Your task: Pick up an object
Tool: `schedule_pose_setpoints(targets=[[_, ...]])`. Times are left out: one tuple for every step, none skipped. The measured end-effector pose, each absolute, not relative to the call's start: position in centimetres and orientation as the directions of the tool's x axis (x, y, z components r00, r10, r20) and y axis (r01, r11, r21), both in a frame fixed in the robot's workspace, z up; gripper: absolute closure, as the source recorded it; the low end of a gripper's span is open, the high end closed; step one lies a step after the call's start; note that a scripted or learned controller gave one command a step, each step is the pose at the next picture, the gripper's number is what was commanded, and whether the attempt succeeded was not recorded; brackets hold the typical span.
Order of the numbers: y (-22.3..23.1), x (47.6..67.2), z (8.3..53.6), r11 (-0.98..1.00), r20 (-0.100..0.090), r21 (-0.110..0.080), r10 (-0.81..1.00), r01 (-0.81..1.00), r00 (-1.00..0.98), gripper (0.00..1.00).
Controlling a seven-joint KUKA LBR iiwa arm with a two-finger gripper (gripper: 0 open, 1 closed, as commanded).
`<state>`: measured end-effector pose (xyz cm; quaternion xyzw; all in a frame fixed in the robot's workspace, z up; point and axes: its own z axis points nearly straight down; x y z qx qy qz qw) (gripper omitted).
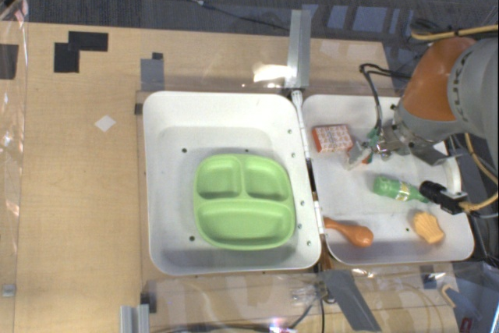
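Gripper (365, 154): you can't tell the jaw state | red-patterned box (332, 139) just left of the jaws, apart | green bottle (396, 189) below-right of them | nothing visibly held

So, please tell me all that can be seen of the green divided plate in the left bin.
The green divided plate is light green and looks like smooth plastic. It is a rounded rectangle with three compartments: two small ones at the far side and one wide one at the near side. It lies flat, right side up, on the floor of the left bin, toward the near right part. Nothing lies in it, and nothing but the bin touches it.
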<state>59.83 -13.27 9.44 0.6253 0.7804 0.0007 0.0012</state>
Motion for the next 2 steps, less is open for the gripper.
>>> schedule_pose_setpoints(targets=[[-13.2, 60.0, 10.4, 0.225, -0.002, 0.004, 0.974, 0.974, -0.225, 1.00], [-5.8, 65.9, 18.4, 0.218, -0.001, 0.004, 0.976, 0.976, -0.218, 1.00]])
